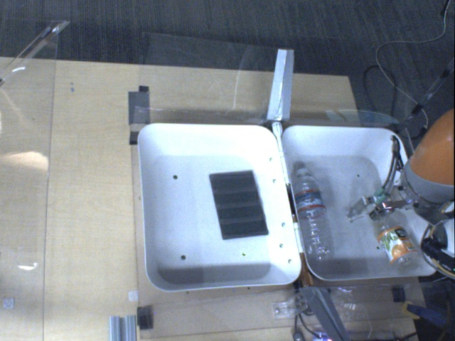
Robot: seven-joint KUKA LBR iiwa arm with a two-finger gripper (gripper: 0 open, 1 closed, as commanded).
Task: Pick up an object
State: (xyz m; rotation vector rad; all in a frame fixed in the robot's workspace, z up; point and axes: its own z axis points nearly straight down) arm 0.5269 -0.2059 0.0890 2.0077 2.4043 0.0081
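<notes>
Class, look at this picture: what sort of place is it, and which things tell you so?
Probably a robotics lab or test cell: a robot arm reaches over two white bins on a wooden bench, with loose cables over grey carpet.

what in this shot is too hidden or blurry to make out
- End effector, camera view: too small and blurred to tell whether it is open or shut.
- Small orange and green packet in the right white bin: too small to read or identify.
- Clear plastic water bottle: label print too blurred to read.
- Grey arm with orange band: cut off by the right edge.
- Flat black ribbed rectangular pad in the left white bin: material unclear.
</notes>
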